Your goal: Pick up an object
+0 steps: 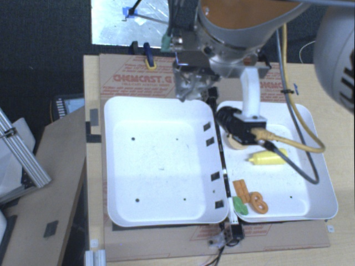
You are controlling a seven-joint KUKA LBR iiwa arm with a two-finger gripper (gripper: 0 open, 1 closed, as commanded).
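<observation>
Hovering at the far rim of the shallow white left bin [161, 159], the metal two-finger gripper [191, 90] carries nothing visible; finger state unclear. Yellow plastic piece [266, 158] lies unpicked in the right bin [310, 176]

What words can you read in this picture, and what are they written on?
"CHEMCAST" in red, on the brown board under the white bins; its last letters are cut off by the gripper.
More red print on the board's right side and front edge: too blurred to read.
</observation>
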